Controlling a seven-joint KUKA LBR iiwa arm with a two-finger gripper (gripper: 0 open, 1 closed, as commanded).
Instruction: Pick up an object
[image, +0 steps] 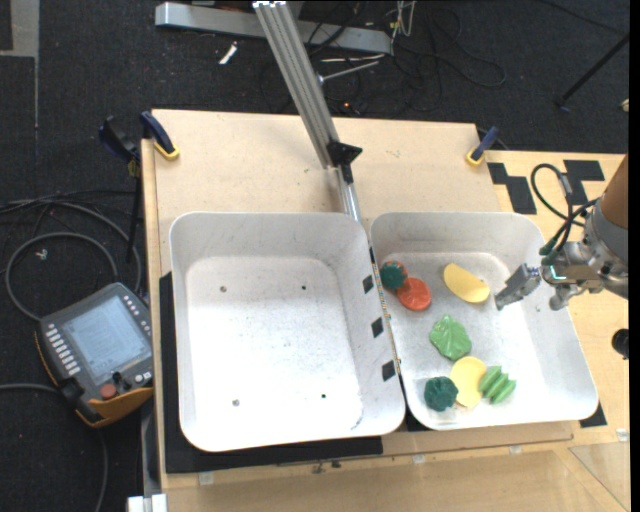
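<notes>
The right bin (520, 232) holds several small objects. A yellow banana-like piece (466, 283) lies near its middle, with a red and green piece (405, 287) to its left. Below them sit a light green leafy piece (450, 337), a round yellow piece (467, 379), a dark green piece (439, 393) and a ridged green piece (497, 385). My gripper (518, 284) hangs over the bin's right part, just right of the yellow banana-like piece. Nothing shows between its fingers.
The left bin (190, 240) stands beside the right one, a black-marked divider (382, 320) between them. A metal pole (305, 85) slants in from the top. Clamps (160, 135) sit on the bench's back corners. A teach pendant (95, 345) lies left.
</notes>
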